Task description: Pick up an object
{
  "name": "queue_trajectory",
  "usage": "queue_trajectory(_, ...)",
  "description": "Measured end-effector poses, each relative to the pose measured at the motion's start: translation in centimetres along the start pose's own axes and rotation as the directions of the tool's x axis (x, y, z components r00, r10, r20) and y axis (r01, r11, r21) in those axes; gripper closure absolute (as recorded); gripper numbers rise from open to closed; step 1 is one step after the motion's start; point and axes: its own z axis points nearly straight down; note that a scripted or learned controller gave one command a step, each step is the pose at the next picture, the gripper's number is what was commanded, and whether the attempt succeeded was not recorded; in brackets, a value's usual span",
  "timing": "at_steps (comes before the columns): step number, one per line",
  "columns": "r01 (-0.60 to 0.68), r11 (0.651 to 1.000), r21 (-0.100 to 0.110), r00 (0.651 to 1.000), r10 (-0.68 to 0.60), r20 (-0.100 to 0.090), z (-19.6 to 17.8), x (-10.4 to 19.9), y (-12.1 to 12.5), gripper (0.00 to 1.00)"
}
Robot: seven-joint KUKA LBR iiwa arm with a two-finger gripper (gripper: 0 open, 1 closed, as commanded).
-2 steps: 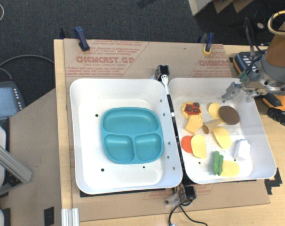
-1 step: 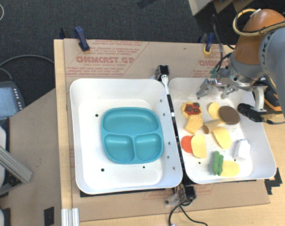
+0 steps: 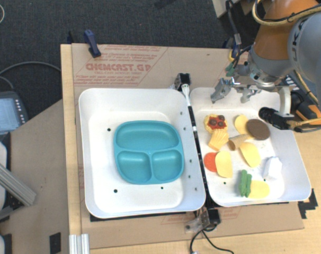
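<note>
The grey arm [image 3: 303, 30] with its orange band reaches in over the far edge of the right bin [image 3: 293, 192]. The left bin [image 3: 94, 142] holds a teal 3-compartment tray [image 3: 148, 151]. The gripper [image 3: 234, 92] hangs above the right bin's far left corner, its 2 fingers spread apart and gripping nothing. The toy food pieces [image 3: 240, 155] lie clustered in the right bin, near the gripper but apart from it.

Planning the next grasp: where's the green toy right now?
The green toy lies near the front edge of the right bin, touching a yellow piece on its right, just below an orange-yellow slice.
</note>
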Motion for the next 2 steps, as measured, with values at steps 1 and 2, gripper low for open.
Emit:
queue_trajectory(1,-0.008,1.000,0.012,1.000,0.008,-0.001,8.4,-1.6,-4.8,0.00)
queue_trajectory(2,-0.005,1.000,0.002,1.000,0.005,0.001,10.4,-1.3,-1.4,0.00)
